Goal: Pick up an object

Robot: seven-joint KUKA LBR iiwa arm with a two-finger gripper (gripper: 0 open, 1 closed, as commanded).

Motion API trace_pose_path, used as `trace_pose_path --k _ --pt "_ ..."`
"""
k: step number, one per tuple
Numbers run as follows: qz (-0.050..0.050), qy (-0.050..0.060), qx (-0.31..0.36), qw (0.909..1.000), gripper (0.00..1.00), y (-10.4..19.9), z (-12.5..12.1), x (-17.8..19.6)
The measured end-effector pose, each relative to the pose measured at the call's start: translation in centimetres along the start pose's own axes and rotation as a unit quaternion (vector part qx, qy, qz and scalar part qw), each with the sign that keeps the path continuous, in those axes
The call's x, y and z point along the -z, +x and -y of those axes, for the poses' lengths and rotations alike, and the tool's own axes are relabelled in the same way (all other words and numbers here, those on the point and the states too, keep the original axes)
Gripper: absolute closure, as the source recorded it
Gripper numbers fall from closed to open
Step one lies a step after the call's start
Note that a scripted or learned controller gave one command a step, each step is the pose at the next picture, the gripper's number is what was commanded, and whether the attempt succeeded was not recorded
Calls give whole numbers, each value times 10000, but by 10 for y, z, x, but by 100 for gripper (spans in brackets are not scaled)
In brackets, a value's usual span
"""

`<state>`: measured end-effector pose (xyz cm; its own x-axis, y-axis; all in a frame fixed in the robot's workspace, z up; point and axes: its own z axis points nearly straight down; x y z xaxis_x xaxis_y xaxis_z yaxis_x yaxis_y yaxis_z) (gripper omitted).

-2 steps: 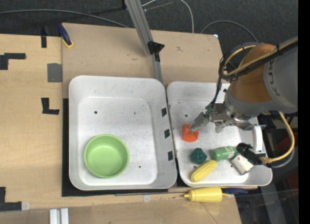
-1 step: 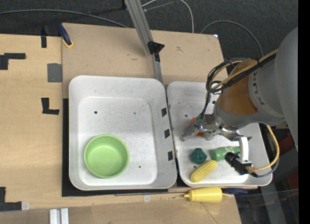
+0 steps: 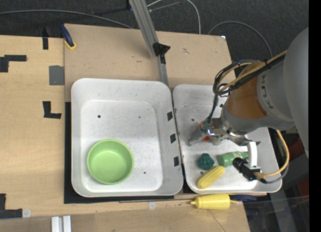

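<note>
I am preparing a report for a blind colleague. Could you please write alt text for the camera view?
A grey robot arm reaches from the right into the right bin, its tool low above a dark green object, a yellow corn cob and a light green object. The left bin holds a green bowl.

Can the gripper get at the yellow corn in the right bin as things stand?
Probably yes. The gripper hangs in the right bin, and the yellow corn lies uncovered just toward the near rim, with the dark green toy close beside it.
</note>
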<state>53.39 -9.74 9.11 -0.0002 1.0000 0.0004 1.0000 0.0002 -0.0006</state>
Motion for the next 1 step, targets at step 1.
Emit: trace_pose_path --k 1 --pt "-4 3 5 10000 100 1 0 10"
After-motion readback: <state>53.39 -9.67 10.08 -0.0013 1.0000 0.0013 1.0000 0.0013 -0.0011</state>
